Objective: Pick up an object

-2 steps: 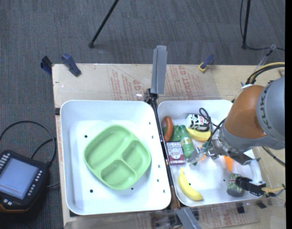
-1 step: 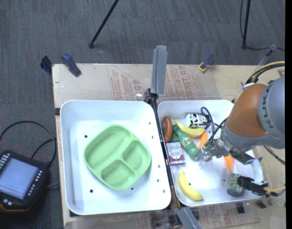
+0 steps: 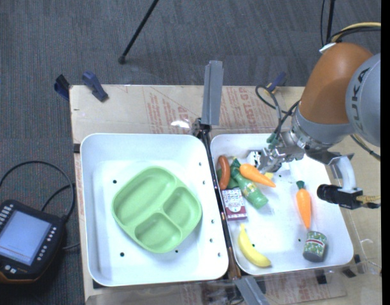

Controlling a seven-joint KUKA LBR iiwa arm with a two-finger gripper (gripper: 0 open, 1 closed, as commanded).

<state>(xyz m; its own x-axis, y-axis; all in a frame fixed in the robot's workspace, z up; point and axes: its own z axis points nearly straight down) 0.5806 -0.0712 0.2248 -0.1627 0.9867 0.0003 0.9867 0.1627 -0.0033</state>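
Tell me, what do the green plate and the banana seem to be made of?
The green plate looks like molded plastic with a matte finish: uniform color, rounded compartment walls. The banana is probably a plastic toy: smooth, evenly yellow, slightly glossy.

The grey arm with its orange band enters from the right and angles downward to the left. The gripper point(image 3: 269, 159) hangs low, wrist tilted leftward.
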